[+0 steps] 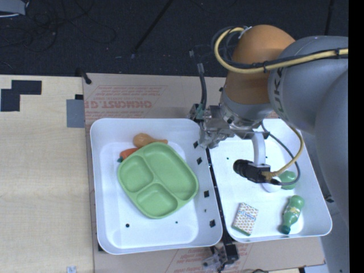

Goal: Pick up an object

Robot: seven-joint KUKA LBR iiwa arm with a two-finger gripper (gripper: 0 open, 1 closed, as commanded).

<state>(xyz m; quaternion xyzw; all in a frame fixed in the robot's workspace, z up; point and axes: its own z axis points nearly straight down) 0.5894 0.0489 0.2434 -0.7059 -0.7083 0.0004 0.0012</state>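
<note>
- The fingers (209,134) hang over the wall between the bins; open or closed, I cannot tell
- Green plate (157,179) lies below-left of them, in the left bin (108,209)
- Small box (245,218) and green bottle (291,214) lie below-right, in the right bin (318,223)

Hand (209,131) is hanging right over the edge where the left bin (108,209) meets the right bin (267,209). Green divided plate (156,178) sits just down-left of it, small packet (245,218) and green bottle (291,212) further down-right.
</note>
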